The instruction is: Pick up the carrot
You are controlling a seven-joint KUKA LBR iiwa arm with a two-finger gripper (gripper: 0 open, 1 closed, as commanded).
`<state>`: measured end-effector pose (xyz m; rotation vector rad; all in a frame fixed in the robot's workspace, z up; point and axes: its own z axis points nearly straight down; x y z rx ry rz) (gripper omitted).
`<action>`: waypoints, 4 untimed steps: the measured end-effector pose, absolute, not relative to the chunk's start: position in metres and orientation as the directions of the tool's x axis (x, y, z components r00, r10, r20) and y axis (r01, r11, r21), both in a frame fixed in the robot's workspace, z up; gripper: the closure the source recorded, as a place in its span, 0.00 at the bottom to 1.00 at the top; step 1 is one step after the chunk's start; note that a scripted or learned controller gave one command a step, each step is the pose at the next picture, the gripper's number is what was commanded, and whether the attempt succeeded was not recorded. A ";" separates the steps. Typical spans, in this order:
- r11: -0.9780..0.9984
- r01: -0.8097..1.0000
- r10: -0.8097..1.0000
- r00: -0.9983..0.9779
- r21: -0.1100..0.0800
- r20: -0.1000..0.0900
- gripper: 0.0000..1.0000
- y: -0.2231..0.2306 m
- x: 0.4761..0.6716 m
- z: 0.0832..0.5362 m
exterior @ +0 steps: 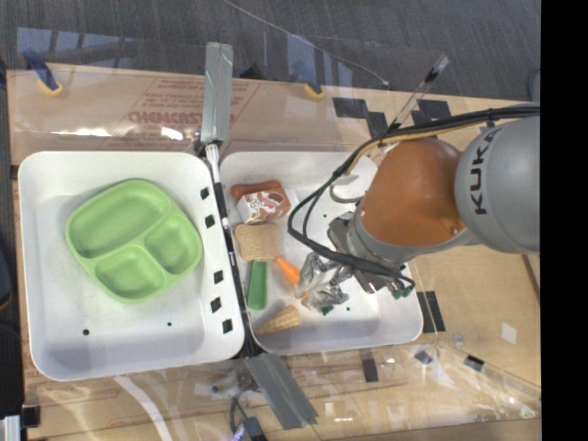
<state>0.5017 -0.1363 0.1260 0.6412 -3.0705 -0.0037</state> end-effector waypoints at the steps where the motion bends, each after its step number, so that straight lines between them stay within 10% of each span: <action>1: 0.967 -0.256 -0.256 -0.967 -0.002 -0.008 1.00 -0.063 0.512 0.233; 2: 0.792 -0.611 -0.611 -0.792 0.004 0.003 1.00 -0.094 0.539 0.123; 3: 0.713 -0.701 -0.701 -0.713 -0.001 0.001 1.00 -0.172 0.491 0.092; 4: 0.838 -0.545 -0.545 -0.838 -0.005 -0.006 1.00 -0.108 0.502 0.196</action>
